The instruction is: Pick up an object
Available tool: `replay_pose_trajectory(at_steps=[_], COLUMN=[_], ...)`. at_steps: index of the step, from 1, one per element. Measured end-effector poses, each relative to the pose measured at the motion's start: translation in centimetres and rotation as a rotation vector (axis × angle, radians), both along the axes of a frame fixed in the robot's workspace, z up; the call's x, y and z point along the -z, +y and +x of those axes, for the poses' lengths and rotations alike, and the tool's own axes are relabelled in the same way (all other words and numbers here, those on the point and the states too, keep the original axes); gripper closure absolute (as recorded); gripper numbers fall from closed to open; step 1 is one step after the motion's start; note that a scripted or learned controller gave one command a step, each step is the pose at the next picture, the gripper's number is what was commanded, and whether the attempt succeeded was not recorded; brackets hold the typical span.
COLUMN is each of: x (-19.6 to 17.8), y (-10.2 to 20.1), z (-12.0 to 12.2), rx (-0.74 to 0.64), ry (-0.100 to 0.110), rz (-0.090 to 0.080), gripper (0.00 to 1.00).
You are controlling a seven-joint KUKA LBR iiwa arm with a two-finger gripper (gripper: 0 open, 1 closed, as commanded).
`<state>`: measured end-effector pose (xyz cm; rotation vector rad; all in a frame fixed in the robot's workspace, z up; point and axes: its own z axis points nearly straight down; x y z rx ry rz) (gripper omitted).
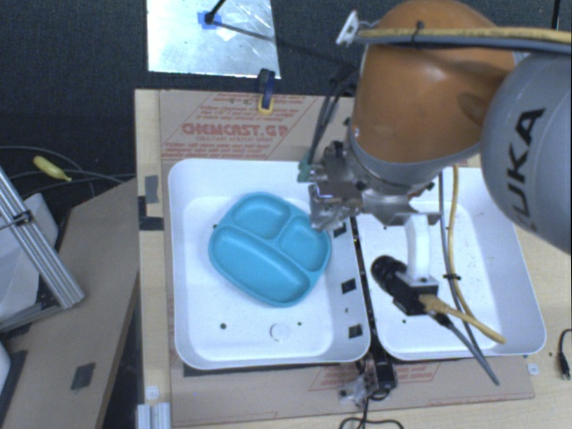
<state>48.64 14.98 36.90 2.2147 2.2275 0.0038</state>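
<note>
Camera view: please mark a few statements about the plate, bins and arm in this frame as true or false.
1. The plate lies in the left bin. True.
2. The plate is red. False: it is blue.
3. The plate has one undivided well. False: it has three compartments.
4. The gripper is at the plate's right rim. True.
5. The arm reaches in from the view's left. False: it comes in from the right.
</note>
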Motion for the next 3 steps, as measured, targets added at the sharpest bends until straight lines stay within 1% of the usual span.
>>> replay_pose_trajectory(at_steps=[1, 2, 3], x=[2.0, -2.4, -2.2], y=[-5.1, -2.3, -2.4], z=[0.1, 0.0, 0.0], rx=[0.009, -0.001, 0.003], ry=[0.002, -0.004, 0.0], rz=[-0.002, 0.001, 0.0], gripper=[1.0, 1.0, 0.0])
